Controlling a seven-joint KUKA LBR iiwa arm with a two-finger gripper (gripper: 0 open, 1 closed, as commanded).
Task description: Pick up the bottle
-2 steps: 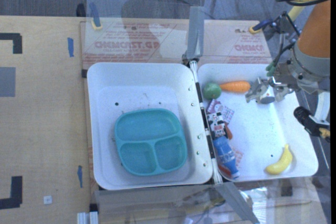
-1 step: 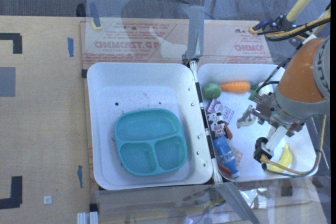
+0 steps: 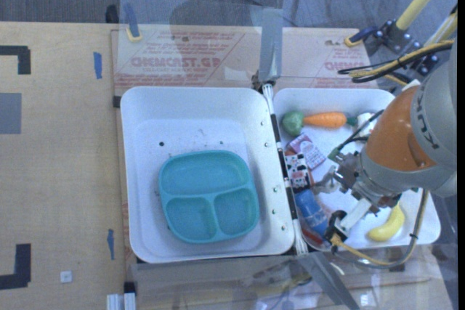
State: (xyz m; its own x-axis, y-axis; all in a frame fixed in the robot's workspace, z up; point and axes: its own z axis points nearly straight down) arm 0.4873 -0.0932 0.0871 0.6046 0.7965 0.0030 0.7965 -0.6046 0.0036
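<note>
Camera view, seen from above. The protective sheet (image 3: 185, 58) beyond both bins carries red print, turned about, that seems to read CHEMCAST GP. The small carton (image 3: 294, 169) up and left of the gripper (image 3: 336, 185) has a black-and-white cow pattern, and the pink packet (image 3: 311, 153) just above it bears print too small to read.

The gripper is low inside the right bin (image 3: 327, 92); whether it is spread or pressed together cannot be told, and nothing is seen held in it. The blue bottle (image 3: 310, 207) lies just left of and below the gripper, along the bin's left wall. The carrot (image 3: 325, 120) and a green ball (image 3: 293, 121) lie well above the gripper, by the far wall. The banana (image 3: 389, 225) lies to its lower right.

Far to the gripper's left, the left bin (image 3: 189, 102) holds a teal divided plate (image 3: 209, 196), with bare floor above it.
</note>
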